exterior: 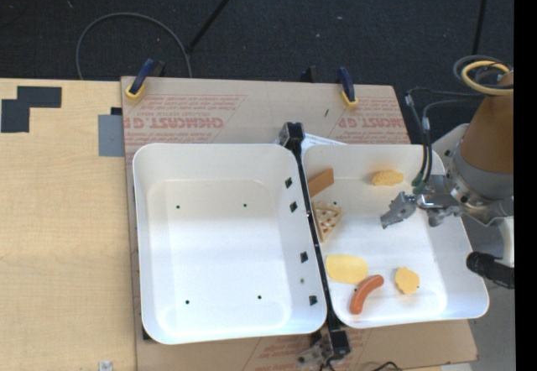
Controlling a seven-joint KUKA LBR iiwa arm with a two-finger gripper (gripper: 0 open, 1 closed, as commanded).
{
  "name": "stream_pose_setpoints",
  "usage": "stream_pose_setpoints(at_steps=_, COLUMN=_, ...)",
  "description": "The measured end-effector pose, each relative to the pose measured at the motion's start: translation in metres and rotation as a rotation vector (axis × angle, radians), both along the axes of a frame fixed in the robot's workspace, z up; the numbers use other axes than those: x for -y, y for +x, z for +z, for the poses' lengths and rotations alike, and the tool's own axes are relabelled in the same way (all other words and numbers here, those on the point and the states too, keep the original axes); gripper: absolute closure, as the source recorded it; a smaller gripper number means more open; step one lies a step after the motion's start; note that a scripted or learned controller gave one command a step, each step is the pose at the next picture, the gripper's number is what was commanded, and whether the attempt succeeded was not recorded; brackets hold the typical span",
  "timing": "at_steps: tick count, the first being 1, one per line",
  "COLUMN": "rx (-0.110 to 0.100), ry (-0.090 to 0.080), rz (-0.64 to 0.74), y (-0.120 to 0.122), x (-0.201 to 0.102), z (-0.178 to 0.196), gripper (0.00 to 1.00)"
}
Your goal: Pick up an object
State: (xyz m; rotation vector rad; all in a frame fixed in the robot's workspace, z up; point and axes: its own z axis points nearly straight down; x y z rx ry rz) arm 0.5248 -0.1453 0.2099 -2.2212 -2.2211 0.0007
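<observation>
Two white bins side by side, the right bin (470,298) held a brown block (320,181), a waffle piece (325,219), yellow bits and a red sausage (366,294) (long way slanting up to the right), near the front, gripper (396,215) above the bin, fingers hard to tell.

We see the left bin (218,243) offering open floor throughout. In the right bin (453,277), the sausage (366,294) and two yellow pieces (346,268) (407,280) crowd the near end, the waffle (325,219) and brown block (320,182) hug the divider, leaving the middle free.
</observation>
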Motion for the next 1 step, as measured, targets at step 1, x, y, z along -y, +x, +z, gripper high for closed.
stream_pose_setpoints(at_steps=1, rx=-0.009, ry=0.002, rz=-0.003, y=0.0006, x=0.0504, z=-0.1078, gripper=0.0)
